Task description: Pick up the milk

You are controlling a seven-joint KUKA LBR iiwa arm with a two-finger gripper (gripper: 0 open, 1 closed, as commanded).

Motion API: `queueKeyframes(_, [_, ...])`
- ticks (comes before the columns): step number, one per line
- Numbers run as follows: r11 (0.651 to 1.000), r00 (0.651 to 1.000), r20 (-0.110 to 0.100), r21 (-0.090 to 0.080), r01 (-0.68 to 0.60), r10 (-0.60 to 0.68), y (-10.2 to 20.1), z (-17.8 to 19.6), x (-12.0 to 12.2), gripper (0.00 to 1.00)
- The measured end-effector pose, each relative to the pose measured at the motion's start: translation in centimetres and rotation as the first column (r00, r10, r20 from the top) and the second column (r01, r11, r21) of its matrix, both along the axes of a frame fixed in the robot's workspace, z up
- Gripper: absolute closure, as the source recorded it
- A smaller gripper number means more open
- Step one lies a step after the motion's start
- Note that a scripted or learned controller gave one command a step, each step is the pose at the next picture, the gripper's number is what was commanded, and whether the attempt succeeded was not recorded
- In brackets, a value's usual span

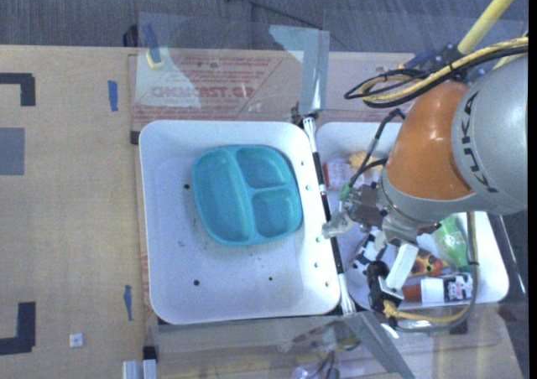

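In the right bin (495, 285), a small white item with black patches (364, 253) lies near the left wall; it looks like the milk carton, though much of it is covered. My gripper (375, 245) hangs low over that spot, beneath the grey and orange wrist. The wrist hides where the gripper meets the carton.
A teal divided plate (247, 194) lies in the left bin (168, 268). In the right bin there are also a red and white packet (336, 172), a green item (453, 239), a white bottle with a red label (436, 289) and an orange item (428, 265). A divider wall (323, 201) separates the bins.
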State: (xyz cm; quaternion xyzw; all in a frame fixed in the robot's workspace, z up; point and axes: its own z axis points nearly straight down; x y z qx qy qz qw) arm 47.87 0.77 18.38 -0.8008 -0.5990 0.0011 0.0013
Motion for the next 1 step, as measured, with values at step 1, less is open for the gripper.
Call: queueKeyframes(1, [0.999, 0.999, 0.002, -0.001, 0.032, -0.032, -5.30, 0.01, 0.02, 0.00])
